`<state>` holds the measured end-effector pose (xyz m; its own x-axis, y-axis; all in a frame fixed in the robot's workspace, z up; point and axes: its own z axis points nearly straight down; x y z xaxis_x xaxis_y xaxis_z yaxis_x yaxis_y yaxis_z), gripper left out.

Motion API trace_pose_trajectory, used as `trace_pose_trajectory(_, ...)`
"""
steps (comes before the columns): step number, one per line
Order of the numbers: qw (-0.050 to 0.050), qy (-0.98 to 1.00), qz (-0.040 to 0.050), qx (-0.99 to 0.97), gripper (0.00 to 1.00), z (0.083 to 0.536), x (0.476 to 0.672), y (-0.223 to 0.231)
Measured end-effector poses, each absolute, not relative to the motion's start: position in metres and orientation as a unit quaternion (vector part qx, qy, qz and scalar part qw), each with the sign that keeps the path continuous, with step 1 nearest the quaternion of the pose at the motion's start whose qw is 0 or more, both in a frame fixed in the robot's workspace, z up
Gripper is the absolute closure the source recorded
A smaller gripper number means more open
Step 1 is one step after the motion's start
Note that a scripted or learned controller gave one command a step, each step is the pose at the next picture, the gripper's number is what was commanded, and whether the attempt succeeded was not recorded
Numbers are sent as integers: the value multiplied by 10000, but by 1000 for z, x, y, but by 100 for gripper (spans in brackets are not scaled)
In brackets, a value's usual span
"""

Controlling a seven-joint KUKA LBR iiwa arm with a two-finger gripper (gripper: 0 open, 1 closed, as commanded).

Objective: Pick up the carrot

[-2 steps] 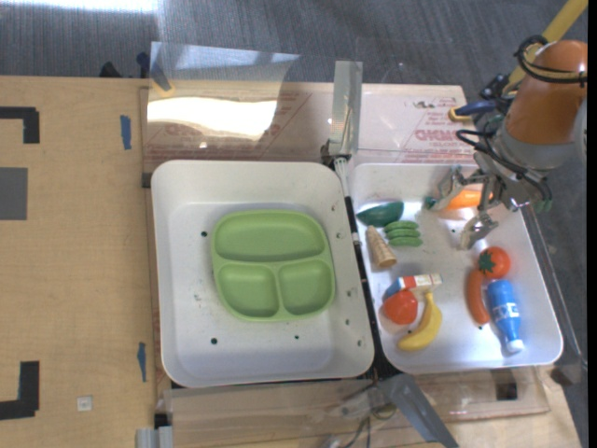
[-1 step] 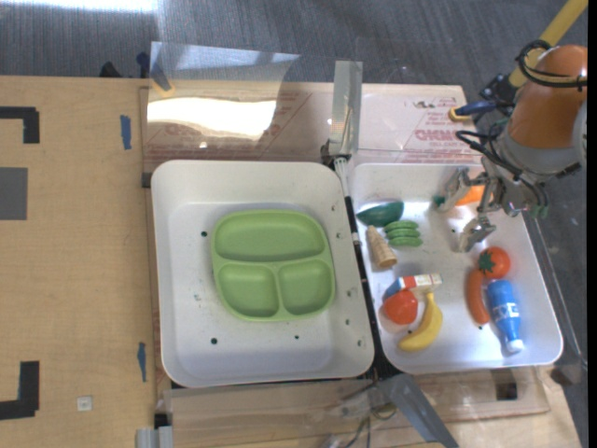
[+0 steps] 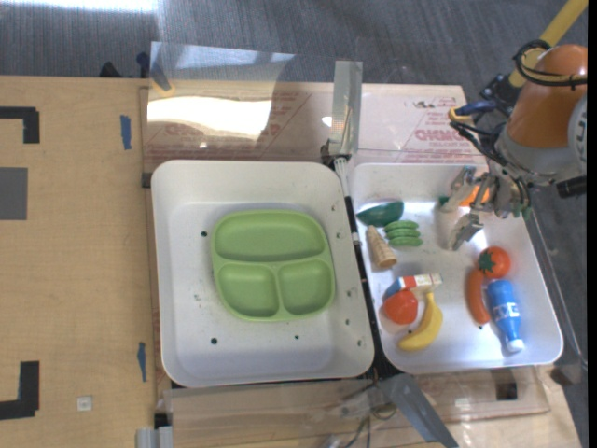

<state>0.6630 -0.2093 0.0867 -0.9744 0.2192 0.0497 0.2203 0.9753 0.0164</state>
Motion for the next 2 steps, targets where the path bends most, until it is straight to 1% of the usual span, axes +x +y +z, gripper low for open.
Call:
trace_pose_trajectory(1,260,-9935,-102,-1102,100,95,662,-209)
trace_pose_trajectory(2,-40,-9812,-4,-1930,100,159,651,-182)
